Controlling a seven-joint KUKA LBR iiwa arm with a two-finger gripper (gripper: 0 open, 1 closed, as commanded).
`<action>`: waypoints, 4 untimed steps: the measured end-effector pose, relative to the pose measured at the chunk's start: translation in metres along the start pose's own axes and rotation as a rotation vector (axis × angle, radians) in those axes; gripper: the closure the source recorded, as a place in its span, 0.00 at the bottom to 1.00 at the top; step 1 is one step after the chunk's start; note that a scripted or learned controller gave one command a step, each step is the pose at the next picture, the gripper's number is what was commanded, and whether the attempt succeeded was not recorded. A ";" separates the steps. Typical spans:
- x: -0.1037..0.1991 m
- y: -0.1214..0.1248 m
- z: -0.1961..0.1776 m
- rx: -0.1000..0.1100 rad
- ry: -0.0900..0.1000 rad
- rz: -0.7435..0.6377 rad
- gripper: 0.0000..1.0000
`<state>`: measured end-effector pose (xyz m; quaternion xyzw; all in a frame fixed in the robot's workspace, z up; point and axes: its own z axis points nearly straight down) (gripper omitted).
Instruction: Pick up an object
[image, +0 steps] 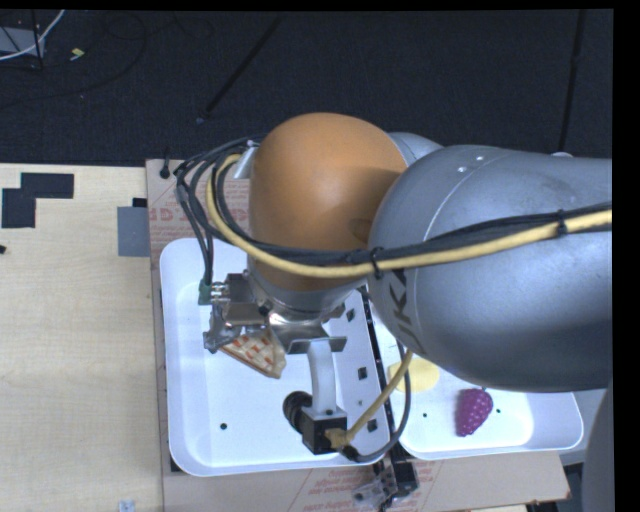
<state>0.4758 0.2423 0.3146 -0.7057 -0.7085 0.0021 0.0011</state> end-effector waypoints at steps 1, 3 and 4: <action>0.002 0.025 -0.018 -0.002 0.000 0.002 1.00; 0.000 -0.001 0.011 0.003 -0.002 0.001 0.00; -0.001 0.000 0.001 0.005 -0.002 -0.002 1.00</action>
